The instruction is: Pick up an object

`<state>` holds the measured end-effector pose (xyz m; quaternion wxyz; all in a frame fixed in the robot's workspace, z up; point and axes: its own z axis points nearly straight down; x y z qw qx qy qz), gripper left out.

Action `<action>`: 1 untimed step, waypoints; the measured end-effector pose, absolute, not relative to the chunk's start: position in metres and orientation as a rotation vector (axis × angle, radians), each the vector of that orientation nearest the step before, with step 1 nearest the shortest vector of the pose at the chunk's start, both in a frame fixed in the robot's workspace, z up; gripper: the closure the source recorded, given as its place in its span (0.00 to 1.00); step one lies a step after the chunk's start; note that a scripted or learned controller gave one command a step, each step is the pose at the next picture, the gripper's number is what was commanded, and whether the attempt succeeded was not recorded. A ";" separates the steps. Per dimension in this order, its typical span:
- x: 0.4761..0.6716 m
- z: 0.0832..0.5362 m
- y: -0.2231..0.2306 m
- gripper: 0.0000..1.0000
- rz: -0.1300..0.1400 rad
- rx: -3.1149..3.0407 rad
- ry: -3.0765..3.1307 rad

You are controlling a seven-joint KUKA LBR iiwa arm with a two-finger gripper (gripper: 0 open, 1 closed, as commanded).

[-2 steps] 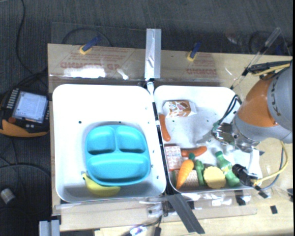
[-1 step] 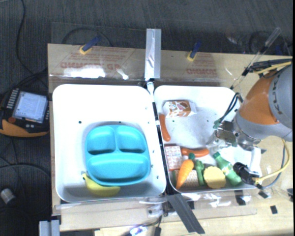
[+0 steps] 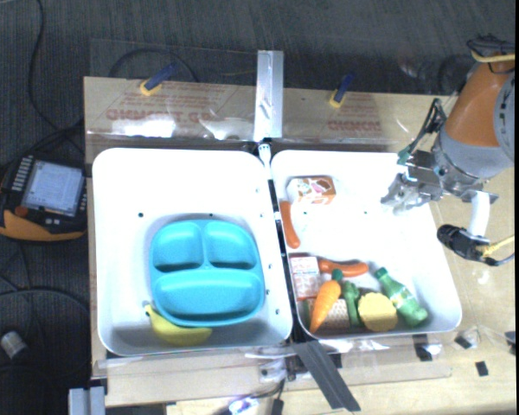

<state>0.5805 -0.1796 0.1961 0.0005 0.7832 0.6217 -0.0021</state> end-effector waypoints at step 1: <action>0.580 0.196 -0.180 0.00 -0.008 2.460 1.952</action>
